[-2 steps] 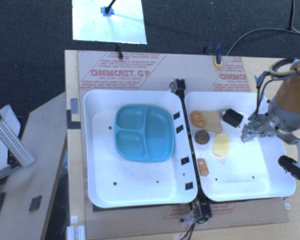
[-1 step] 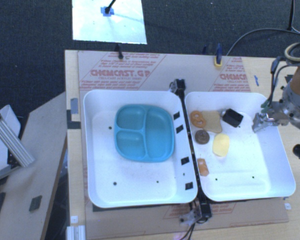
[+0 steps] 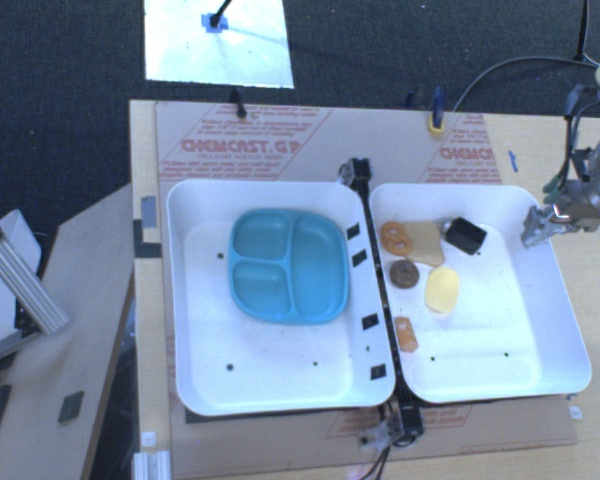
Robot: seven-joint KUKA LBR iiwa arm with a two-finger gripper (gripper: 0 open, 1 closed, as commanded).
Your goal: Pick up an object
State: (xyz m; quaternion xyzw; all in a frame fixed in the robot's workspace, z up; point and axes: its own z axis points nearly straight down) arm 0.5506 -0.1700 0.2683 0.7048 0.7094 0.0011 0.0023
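Note:
The right bin (image 3: 550,298) holds several small items: an orange ring-shaped piece (image 3: 394,236), a tan slab (image 3: 426,244), a black block (image 3: 465,235), a dark brown disc (image 3: 404,274), a pale yellow piece (image 3: 441,290) and a small orange piece (image 3: 406,334). My gripper (image 3: 546,220) hangs at the right bin's far right rim, well to the right of the black block and apart from every item. Nothing shows between its fingers.
The left bin (image 3: 195,268) holds a blue divided plate (image 3: 287,266). A black hinge strip (image 3: 372,278) runs between the bins. Cables (image 3: 500,73) and a white sheet (image 3: 218,28) lie beyond the bench's far edge.

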